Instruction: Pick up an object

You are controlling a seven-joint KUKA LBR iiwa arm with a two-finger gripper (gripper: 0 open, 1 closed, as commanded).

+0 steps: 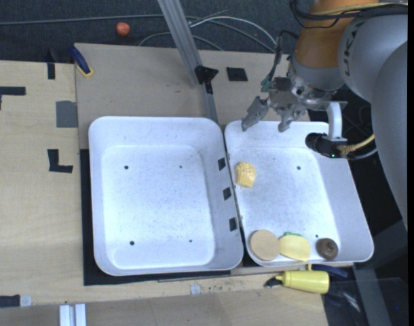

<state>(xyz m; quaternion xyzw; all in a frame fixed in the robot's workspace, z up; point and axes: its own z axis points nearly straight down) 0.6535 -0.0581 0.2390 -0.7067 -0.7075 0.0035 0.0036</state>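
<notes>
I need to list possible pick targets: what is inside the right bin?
The right bin holds a pale yellow lump, a tan disc, a yellow piece and a brown round piece.

right bin (343, 182) floor lies open around the lone yellow lump (246, 174); tan disc (265, 244), yellow piece (295, 246) and brown ball (327, 248) crowd its near wall.
</notes>
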